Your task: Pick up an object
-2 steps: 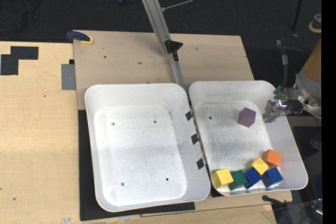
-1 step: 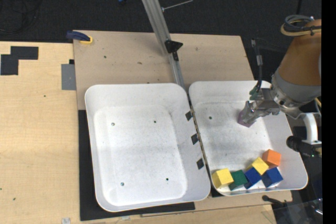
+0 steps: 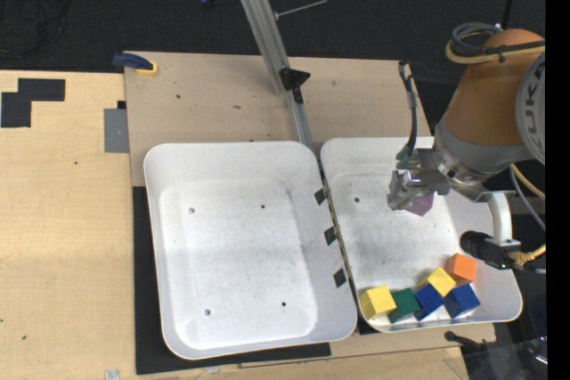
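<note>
Camera view puts the gripper (image 3: pixel 411 190) over the upper middle of the right bin (image 3: pixel 374 245), and there is a purple block (image 3: pixel 419 203) right at its tip, partly covered by the metal fingers. It looks pinched between them, the fingers drawn in against its sides, though the slant of the view hides the contact on the far face, so call that a likely hold and not a sure one. Whether the block is off the floor is hard to judge; a faint shadow lies under it, which suggests it hangs just above the white surface (or only barely rests on it). Down in the near right corner of the same bin sit the other candidates, bunched together: a yellow block (image 3: pixel 378 299), a green block (image 3: pixel 403 303), a second yellow block (image 3: pixel 440 281), two blue blocks (image 3: pixel 429 302) (image 3: pixel 462 299), and an orange block (image 3: pixel 461 266), all well apart from the gripper. The left bin (image 3: pixel 178 191) has no part in this step. By my reading the approach and the closing are done; what is left is a clear lift that proves the purple block comes up with the arm.
</note>
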Available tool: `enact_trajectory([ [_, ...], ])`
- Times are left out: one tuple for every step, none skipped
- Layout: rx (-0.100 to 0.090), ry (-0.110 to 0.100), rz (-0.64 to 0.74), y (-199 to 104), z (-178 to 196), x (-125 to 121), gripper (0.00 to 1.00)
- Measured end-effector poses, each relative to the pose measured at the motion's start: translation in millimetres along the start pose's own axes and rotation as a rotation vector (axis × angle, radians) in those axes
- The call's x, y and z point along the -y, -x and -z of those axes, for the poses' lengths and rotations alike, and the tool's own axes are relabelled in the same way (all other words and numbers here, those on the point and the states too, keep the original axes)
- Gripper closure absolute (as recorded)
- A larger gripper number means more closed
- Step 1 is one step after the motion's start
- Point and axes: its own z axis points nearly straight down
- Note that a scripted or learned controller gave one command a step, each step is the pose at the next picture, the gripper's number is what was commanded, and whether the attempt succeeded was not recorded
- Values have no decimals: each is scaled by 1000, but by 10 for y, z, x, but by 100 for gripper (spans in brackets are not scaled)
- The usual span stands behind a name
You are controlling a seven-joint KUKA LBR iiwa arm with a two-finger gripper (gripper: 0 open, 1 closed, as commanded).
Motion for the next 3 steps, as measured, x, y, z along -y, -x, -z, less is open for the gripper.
enact_trajectory([
  [3, 1, -1, -476, 22, -109, 100],
  [1, -2, -1, -1005, -97, -81, 100],
  [1, 0, 1, -1617, -107, -135, 100],
])
